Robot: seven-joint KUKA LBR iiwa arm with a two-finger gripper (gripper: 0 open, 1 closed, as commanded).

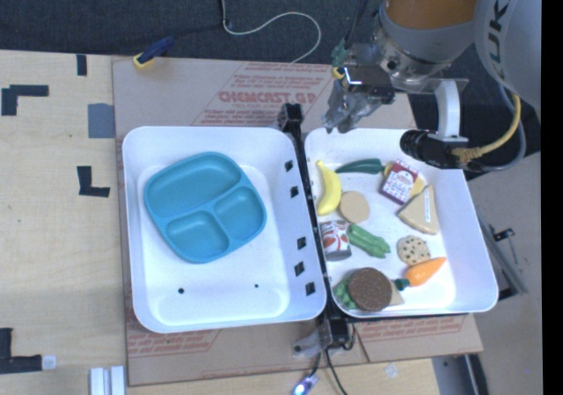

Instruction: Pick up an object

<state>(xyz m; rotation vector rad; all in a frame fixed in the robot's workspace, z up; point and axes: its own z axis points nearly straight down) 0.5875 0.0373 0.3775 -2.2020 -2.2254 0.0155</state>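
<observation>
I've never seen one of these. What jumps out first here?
The blue tray lies alone in the left bin, while the right bin is crowded with toy food: a banana, a carrot, a burger. The big arm's gripper hangs over that bin's far left corner.

Blue plastic divided tray sits in the left white bin; toy food pile, yellow plastic banana included, fills the right white bin.

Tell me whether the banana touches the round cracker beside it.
Touching. The camera view shows the banana with its lower end against the tan round cracker, no bin floor visible between them.
</observation>
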